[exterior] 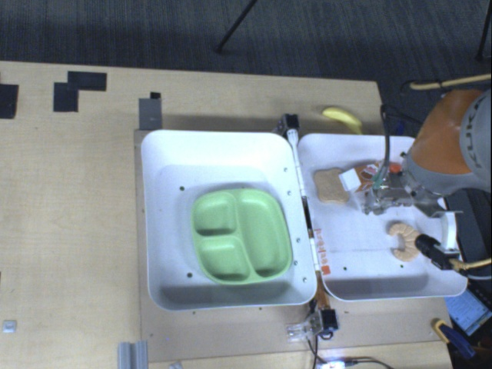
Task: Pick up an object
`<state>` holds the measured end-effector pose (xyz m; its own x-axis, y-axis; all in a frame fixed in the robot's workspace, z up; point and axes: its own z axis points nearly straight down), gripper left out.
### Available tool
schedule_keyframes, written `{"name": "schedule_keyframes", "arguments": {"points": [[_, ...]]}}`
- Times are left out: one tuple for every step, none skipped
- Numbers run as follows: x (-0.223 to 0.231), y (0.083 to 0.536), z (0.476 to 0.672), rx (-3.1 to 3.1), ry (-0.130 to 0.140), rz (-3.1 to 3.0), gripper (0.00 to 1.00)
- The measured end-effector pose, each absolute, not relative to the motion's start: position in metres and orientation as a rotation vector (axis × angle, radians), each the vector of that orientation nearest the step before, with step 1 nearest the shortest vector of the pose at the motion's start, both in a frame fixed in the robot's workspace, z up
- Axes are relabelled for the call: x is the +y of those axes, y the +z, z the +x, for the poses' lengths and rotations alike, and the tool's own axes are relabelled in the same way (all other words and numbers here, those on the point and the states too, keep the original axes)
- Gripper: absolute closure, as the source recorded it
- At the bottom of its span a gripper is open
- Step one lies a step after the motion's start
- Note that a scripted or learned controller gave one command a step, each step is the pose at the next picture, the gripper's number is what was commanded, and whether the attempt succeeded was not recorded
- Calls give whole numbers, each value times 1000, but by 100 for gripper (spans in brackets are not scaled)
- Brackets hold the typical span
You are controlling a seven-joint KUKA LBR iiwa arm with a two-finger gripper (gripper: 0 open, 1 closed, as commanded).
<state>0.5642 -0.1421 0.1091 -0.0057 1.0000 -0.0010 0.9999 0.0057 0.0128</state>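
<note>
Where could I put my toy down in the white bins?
Right bin: bare floor along the near wall, below the tan slice and left of the croissant. Its middle is crowded around the gripper. Left bin: narrow strips around the green tray.

Two white bins (154,206); one green tray (241,234) (three compartments); one banana (342,118); one croissant (405,241).

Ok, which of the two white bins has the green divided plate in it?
The left bin: the green plate lies in its middle. The right bin holds small tan items, with the gripper over it.
</note>
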Motion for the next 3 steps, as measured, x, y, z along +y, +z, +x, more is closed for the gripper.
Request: {"name": "schedule_keyframes", "arguments": {"points": [[-142, 109, 564, 2221, 13, 2208, 0], [-107, 89, 662, 2233, -46, 2255, 0], [-109, 98, 660, 2243, -64, 2255, 100]]}}
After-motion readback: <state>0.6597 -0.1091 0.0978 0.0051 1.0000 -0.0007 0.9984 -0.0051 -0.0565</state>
